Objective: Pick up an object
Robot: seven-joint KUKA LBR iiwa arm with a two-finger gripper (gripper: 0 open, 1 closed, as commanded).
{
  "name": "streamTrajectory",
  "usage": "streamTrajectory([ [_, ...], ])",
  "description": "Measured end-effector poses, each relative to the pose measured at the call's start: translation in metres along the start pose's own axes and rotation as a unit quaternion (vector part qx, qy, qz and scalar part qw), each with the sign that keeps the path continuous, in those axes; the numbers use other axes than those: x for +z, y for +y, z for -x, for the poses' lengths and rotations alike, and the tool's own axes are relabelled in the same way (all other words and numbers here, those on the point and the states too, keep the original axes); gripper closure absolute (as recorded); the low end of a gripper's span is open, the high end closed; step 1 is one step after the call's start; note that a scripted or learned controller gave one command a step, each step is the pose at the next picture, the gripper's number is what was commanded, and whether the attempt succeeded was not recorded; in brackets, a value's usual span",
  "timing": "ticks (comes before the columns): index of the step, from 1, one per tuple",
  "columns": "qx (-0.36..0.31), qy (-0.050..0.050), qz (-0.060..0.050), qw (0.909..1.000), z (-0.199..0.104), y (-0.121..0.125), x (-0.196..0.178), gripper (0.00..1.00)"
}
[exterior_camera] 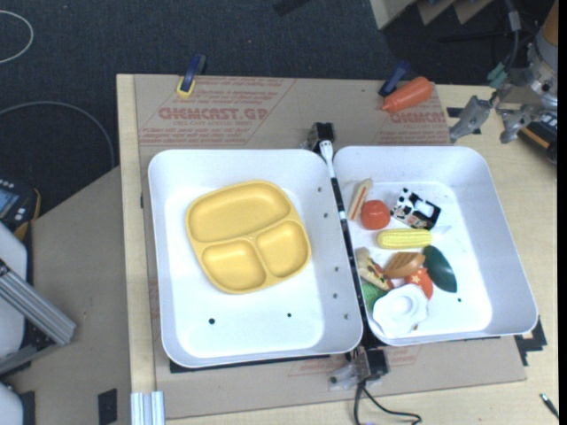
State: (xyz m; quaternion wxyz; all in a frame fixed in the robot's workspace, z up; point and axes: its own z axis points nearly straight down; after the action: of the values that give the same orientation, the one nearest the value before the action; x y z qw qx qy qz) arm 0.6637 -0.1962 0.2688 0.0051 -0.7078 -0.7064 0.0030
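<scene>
Two shallow white bins sit side by side on the bench below me. The left bin [168, 264] carries a yellow divided plate [248, 235] with three compartments, lying near its middle. The right bin [496, 237] holds a cluster of toy food toward its left and lower part: a white fried egg [400, 310] at the near edge, a dark green leaf-shaped piece [440, 269] just right of it, a yellow corn cob [404, 238] lying crosswise above them, a black-and-white cow-patterned piece [416, 209] behind the corn, a red tomato [375, 212] to its left, and a thin hot dog [359, 199] leaning beside the tomato. My gripper [493, 119] hangs above the bench beyond the far right corner of the right bin, well apart from the food; its two grey fingers [466, 120] stand spread, with nothing between them.
</scene>
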Motion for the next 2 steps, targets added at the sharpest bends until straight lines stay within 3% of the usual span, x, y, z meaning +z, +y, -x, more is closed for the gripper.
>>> streamTrajectory([
  [1, -0.001, -0.001, 0.005, 1.0, 0.0, 0.002, -0.006, 0.0],
  [2, -0.001, -0.001, 0.003, 1.0, -0.001, 0.001, 0.036, 0.0],
])
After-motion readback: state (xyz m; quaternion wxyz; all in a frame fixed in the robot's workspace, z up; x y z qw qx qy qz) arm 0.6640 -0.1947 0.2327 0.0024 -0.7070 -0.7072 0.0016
